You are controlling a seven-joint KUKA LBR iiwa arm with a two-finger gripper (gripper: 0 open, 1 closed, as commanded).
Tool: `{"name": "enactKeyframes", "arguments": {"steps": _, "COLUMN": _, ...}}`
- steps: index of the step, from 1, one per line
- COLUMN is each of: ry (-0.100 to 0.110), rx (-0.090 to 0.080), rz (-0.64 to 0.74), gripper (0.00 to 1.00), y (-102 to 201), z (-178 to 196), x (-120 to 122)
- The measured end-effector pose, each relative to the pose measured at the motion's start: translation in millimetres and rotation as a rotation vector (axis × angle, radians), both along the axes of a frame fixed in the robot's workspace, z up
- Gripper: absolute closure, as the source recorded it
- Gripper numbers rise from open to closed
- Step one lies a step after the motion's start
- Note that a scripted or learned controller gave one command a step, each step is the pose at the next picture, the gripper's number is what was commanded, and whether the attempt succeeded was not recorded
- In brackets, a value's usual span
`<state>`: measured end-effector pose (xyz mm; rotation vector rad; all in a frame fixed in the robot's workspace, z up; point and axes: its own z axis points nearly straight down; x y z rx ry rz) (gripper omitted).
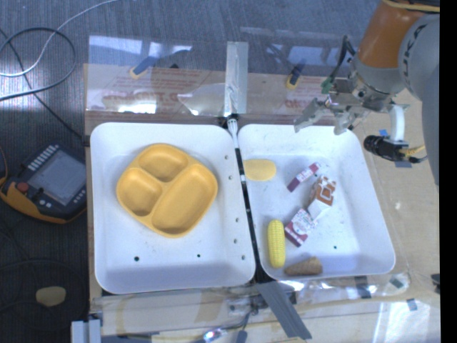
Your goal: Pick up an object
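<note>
Dark carpet surrounds our bench; our gripper (327, 117), fingers spread and holding nothing, hovers at the right bin's (371, 199) twelve o'clock rim, poised above the corn (275, 243) and packets (314, 199).

Robotics lab, industrial arm (400, 27) reaching over a bench (164, 91) carrying two white bins (107, 263), teach pendant (46, 184) and cables (43, 41) lying on grey carpet (285, 2)

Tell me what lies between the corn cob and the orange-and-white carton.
In the camera view, a red-and-white packet lies between the corn cob and the carton.
</note>
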<state>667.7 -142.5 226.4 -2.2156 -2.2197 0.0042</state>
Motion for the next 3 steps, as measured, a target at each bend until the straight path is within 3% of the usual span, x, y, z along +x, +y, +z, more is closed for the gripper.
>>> {"name": "enactKeyframes", "arguments": {"steps": 1, "ry": -0.001, "rx": -0.001, "rz": -0.065, "gripper": 0.0, "y": -30.8, "z": -135.1, "x": -44.1}}
{"name": "enactKeyframes", "arguments": {"steps": 2, "ry": -0.019, "rx": -0.007, "rz": -0.103, "gripper": 0.0, "y": -27.8, "z": -136.7, "x": -78.2}}
{"name": "enactKeyframes", "arguments": {"steps": 3, "ry": -0.003, "rx": -0.002, "rz": -0.002, "gripper": 0.0, "y": -5.5, "z": 42.7, "x": -100.3}}
